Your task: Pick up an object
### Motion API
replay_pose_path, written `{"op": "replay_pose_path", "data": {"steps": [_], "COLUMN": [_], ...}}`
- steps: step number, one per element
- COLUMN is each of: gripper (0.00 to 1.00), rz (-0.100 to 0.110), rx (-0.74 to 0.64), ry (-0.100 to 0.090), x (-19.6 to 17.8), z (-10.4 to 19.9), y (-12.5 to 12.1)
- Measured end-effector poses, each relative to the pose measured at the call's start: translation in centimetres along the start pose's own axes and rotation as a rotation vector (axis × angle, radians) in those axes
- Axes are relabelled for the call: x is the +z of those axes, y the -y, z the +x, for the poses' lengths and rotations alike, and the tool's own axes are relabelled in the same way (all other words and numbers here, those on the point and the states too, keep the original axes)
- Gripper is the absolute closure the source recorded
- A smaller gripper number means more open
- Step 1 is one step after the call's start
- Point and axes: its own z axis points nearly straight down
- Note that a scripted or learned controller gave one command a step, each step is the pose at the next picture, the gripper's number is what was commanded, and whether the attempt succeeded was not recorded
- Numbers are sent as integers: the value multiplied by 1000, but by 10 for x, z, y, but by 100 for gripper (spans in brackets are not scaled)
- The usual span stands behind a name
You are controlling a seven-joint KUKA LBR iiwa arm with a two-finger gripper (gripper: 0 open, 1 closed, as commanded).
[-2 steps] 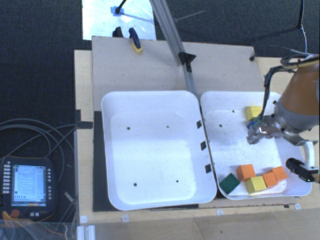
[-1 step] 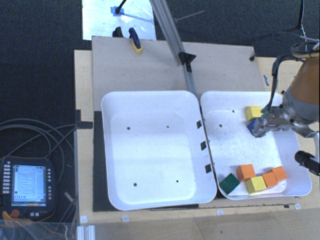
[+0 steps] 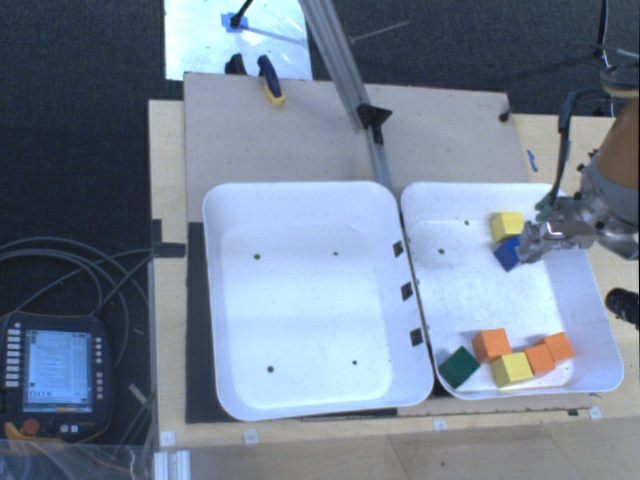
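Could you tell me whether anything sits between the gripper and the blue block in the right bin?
Nothing visible does. The gripper is right at the blue block, with no gap showing. The yellow block touches the blue one on its far side, in the right bin.

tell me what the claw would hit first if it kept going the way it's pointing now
Most likely the small blue cube: the claw points left and down into the right white plastic bin, and the cube lies right at its tip. Depth is unclear, so actual contact can't be judged.
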Motion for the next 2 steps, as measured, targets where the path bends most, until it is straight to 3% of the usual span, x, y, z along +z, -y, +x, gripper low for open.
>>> {"op": "replay_pose_path", "data": {"steps": [2], "gripper": [100], "rz": [3], "rx": [-6], "ry": [-3], "x": [2], "z": [106], "y": [-39]}}
